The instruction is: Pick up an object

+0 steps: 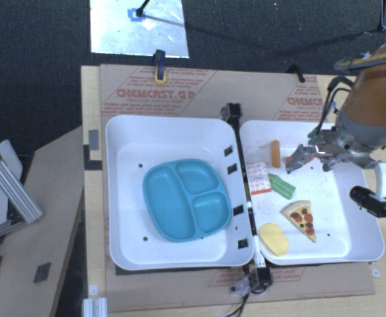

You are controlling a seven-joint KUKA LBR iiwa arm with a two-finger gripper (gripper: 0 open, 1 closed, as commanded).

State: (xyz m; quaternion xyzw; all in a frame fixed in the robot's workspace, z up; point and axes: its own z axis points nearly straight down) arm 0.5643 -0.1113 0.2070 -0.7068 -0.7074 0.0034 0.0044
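Two white bins side by side. Gripper (301, 158) over right bin (361, 246), fingers apparently narrow, nothing between them. Hot dog (275, 154) at its 9 o'clock; green piece (282, 186), pizza slice (301, 218) toward 6. Blue divided plate (185, 199) in left bin (123, 177).

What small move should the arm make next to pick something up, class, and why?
Probably lower the gripper and shift it slightly toward the green piece, the nearest item below it in the right bin. The gripper hovers above the bin with nothing between its fingers, and the hot dog lies just beside it.
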